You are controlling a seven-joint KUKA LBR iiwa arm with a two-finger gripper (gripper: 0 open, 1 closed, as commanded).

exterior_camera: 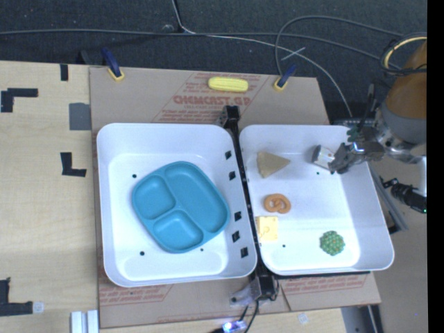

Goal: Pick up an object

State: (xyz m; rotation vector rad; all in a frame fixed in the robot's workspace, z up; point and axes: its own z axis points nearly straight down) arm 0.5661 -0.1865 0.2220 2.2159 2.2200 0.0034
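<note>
The right bin [361, 214] holds a tan wedge [272, 164], a small brown pretzel-shaped piece [277, 203], a yellow square [267, 227] and a green knobbly ball [332, 243]. My gripper [331, 159] hangs over the bin's upper right part, reaching in from the right. It is open, with nothing between its fingers. It sits well to the right of the wedge and far above the green ball, touching neither.
The left bin [114, 186] holds a blue divided plate [180, 205]. A yellow oblong object [228, 84] lies on the cardboard behind the bins. Black clips [232, 116] run along the divider between the bins. Cables cross the dark background.
</note>
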